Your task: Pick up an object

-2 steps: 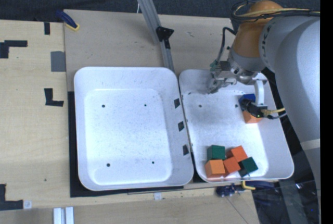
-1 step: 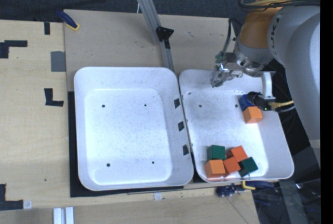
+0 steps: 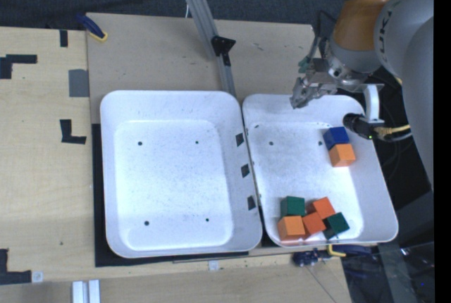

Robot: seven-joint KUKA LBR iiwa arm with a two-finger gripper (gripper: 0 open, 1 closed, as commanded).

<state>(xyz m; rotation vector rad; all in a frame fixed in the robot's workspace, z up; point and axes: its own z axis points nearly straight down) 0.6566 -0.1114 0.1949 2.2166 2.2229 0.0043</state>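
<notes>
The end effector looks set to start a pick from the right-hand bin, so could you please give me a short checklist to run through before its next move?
1. End effector carries nothing: ok, nothing shows at its tip.
2. End effector is above the shallow white right bin: ok, at its far rim.
3. End effector is over a target: not ok, the small blue cube and small orange cube touching it lie nearer the camera.
4. Isolated target available: not ok, the near green cube sits in a tight cluster of orange and green blocks.
5. Finger opening: cannot tell.
</notes>
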